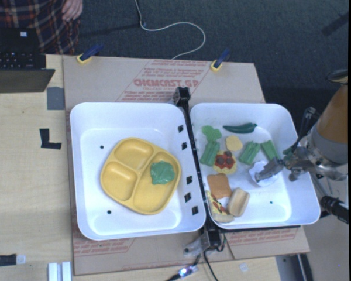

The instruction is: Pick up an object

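The right bin [281,212] holds several toy foods: a dark green pepper [240,127], green vegetable pieces [210,147], a yellow piece [234,143], a red and yellow piece [224,161], two green sticks [258,151], a burger [219,186] and a bun [238,202]. My gripper [264,173] reaches in from the right and hangs low over the bin's middle right, just below the green sticks. I cannot make out anything between its fingers. In the left bin a yellow divided plate [126,177] carries a green leafy piece [162,172].
Both bins [85,157] rest on a cardboard sheet [164,81] clamped at the back. A black divider strip [190,157] runs between the bins. The arm's orange-banded body [333,127] stands over the right bin's right rim. A keyboard [14,60] lies at far left.
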### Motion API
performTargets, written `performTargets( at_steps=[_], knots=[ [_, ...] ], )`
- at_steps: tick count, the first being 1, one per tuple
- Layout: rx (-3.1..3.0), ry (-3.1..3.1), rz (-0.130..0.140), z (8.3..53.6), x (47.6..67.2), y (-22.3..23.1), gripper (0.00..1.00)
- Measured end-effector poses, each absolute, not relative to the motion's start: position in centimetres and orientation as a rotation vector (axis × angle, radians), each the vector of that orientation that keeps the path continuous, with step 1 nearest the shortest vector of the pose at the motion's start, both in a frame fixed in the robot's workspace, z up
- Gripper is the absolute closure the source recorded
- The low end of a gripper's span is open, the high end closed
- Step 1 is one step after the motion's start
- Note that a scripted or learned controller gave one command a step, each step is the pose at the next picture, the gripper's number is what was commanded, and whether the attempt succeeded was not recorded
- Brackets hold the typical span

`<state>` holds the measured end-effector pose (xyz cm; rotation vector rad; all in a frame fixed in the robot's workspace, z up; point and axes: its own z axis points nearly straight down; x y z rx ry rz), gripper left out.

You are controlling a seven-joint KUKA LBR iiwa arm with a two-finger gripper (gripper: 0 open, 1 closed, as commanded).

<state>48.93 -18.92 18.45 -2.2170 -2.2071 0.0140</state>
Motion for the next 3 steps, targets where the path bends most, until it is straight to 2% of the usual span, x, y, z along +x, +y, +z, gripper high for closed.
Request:
performTargets(
  at_steps=[1, 3],
  knots=[
    [-2.22, -2.22, 0.003, 19.1, 49.3, -18.9, 0.0],
    [-2.216, -2.218, 0.005, 10.2, 49.0, -18.7, 0.0]
  ],
)
